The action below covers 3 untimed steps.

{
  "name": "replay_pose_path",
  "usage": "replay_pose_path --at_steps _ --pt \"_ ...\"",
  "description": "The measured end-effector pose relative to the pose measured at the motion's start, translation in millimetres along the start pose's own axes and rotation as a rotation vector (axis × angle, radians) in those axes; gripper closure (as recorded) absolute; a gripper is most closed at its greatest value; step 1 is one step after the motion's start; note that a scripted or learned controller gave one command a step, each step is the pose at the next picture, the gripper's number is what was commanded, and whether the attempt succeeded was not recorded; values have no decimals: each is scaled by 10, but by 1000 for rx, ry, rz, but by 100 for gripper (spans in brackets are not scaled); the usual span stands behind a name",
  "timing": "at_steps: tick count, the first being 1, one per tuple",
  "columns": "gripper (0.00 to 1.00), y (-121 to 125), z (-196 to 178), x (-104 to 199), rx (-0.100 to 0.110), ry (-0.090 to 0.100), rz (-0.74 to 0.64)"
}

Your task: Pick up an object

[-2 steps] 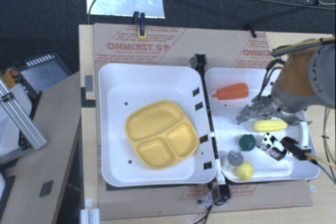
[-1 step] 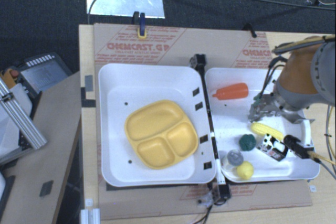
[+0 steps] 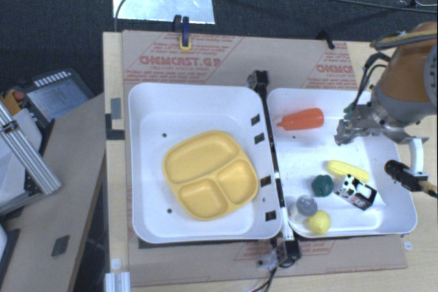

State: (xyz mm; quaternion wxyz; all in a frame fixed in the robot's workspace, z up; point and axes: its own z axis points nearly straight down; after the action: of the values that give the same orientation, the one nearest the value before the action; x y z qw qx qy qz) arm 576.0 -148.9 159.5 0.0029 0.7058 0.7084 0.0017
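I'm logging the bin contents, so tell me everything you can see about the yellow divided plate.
The yellow divided plate looks like matte plastic, with rounded corners and three compartments: one long, two smaller. It lies flat, turned at a slant, on the floor of the left bin, near its middle. It lies apart from the bin's walls.

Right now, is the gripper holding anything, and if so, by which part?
Nothing is held. The gripper hangs over the right bin with nothing between its fingers; the orange bottle lies just to its left, apart from it.
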Motion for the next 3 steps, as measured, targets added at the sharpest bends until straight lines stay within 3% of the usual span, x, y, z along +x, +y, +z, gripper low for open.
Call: replay_pose_path --at_steps 2,3 --pt "100 121 -1016 -57 0 0 -1" --pt "100 123 -959 416 5 2 -5"
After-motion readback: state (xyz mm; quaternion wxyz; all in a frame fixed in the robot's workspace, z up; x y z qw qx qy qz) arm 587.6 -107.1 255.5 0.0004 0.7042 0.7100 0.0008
